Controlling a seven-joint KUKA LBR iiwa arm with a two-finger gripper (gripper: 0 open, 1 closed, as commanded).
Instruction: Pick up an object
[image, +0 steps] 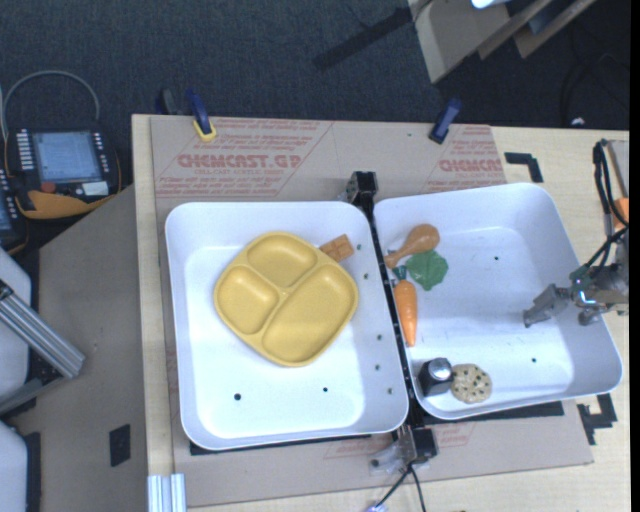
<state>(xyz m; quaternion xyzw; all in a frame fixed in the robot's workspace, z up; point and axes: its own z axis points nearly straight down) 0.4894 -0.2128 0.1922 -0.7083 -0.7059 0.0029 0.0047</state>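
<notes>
Though its arm is cut off at the frame edge, the gripper (540, 310) hangs empty over the right bin (520, 215), fingers apart.

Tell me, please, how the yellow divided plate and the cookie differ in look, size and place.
The yellow divided plate is far larger than the cookie. The plate is plain yellow with three compartments; the cookie is tan with dark specks. The plate lies in the left bin, the cookie in the right bin. Both lie flat.

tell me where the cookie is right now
The cookie lies in the right bin, near its front edge, right beside a small black-and-silver round object and below the carrot.
</notes>
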